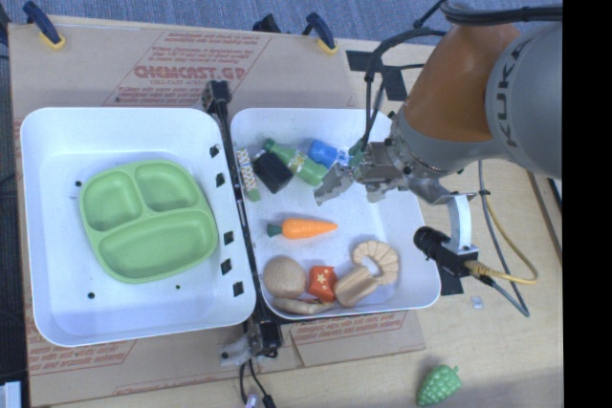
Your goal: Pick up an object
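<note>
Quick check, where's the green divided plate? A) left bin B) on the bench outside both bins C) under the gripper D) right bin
A: the green divided plate lies flat in the left bin, apart from the toys and the gripper over the right bin.
</note>
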`<action>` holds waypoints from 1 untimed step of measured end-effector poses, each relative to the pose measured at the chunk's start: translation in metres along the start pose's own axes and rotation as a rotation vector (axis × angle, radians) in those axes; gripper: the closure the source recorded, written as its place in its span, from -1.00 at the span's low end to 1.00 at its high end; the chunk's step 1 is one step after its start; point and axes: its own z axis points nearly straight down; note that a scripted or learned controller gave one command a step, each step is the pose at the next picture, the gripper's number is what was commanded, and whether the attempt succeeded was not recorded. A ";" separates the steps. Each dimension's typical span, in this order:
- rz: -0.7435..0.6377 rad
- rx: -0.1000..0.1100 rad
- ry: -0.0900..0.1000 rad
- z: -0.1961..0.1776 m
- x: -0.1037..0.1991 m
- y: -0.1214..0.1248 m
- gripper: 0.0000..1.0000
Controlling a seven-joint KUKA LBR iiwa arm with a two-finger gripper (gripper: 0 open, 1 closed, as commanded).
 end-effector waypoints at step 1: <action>-0.001 0.003 0.000 0.139 0.014 -0.007 -1.00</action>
